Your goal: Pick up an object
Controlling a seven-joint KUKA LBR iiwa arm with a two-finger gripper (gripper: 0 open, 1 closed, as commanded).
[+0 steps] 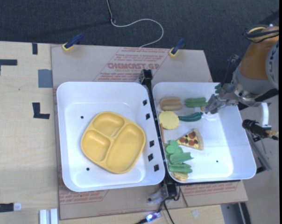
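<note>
Two white bins sit side by side; the left bin (66,125) holds a yellow divided plate (113,141), the right bin (234,139) holds toy food clustered along its left half. Gripper (211,105) hangs low over the right bin's upper area, just right of a green pod (195,101) and near a dark green pepper (190,117). Jaw state: cannot tell (too small and dark at this slant). Nothing visibly held. A bun (170,103), yellow disc (169,120) and pizza slice (191,139) lie nearby. Judgement: centre over the pod, straddle its narrow width, descend straight, close before lifting.
</note>
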